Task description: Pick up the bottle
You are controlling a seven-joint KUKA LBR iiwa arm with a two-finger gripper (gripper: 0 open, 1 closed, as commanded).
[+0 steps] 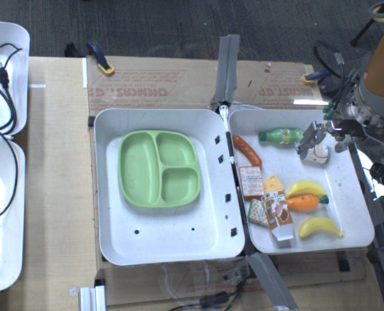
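The bottle (281, 135) is small, green and clear, with a white label. It lies on its side at the back of the right bin (360, 232), cap pointing left. My gripper (322, 141) hangs just to the right of the bottle's base, above the bin floor. Its fingers stand open, and one grey fingertip (306, 144) is close to the bottle's end. Nothing of the bottle is between them. A small white object (319, 154) lies directly under the gripper.
The right bin also holds a red sausage (247, 151), a pink carton (250, 180), a cheese wedge (273, 184), two bananas (306, 188), a carrot (303, 203) and small juice boxes (277, 216). A green divided plate (159, 168) lies in the left bin (114, 238).
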